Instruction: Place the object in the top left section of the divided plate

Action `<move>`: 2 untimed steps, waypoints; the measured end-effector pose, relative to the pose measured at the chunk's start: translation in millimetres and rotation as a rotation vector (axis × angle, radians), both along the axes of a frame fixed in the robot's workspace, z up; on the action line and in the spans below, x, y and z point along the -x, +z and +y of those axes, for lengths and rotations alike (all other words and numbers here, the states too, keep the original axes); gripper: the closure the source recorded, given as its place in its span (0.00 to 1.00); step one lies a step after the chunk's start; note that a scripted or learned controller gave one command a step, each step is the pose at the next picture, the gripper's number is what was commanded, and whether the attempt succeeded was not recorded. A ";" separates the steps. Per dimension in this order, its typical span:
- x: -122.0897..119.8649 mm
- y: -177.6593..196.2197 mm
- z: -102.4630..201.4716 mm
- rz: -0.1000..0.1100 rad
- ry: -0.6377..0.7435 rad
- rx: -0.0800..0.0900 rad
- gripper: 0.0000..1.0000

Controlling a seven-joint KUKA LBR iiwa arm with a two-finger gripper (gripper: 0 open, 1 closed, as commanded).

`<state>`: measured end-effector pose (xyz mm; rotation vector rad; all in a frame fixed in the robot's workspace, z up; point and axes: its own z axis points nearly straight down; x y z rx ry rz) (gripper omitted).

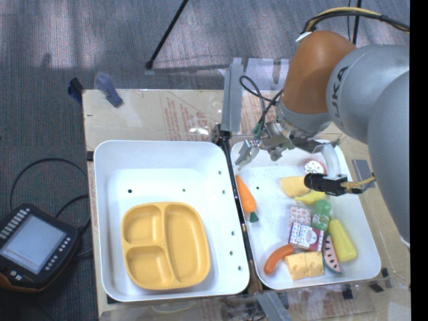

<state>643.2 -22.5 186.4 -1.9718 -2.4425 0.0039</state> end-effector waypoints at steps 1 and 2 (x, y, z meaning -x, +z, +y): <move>77.2 -1.1 87.7 0.005 -0.142 -0.001 0.00; 77.7 6.5 84.8 0.011 -0.149 0.000 1.00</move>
